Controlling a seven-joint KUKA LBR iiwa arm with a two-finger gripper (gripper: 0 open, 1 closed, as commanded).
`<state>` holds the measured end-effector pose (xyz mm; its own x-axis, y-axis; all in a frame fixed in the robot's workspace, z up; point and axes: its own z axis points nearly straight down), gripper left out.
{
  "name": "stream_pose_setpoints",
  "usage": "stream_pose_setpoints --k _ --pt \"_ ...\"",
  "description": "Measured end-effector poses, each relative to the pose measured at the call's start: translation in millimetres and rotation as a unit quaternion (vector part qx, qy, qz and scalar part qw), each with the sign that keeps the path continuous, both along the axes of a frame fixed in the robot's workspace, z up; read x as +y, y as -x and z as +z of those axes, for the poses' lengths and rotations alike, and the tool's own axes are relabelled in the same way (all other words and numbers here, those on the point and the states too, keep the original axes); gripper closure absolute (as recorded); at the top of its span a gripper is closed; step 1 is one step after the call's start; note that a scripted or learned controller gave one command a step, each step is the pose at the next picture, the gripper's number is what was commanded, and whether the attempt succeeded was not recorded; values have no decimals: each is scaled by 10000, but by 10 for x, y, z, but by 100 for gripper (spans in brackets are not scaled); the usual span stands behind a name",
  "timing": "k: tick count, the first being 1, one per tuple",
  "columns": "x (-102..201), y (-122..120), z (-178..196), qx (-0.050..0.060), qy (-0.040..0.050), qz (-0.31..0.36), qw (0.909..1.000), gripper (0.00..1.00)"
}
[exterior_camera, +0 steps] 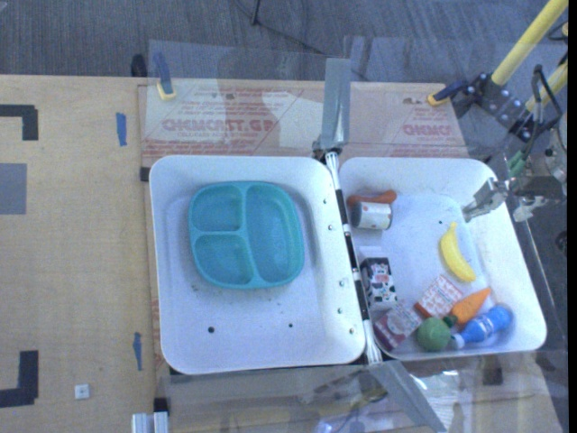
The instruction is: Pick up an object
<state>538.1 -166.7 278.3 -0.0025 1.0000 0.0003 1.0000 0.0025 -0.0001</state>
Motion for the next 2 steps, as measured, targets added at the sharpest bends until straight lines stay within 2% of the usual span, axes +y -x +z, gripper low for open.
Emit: stream_pose_setpoints --k 1,2 --pt "-168 99 -1258 -1 1 -767 9971 0" --pt "-86 -20 -1899 -44 7 -718 9974 0"
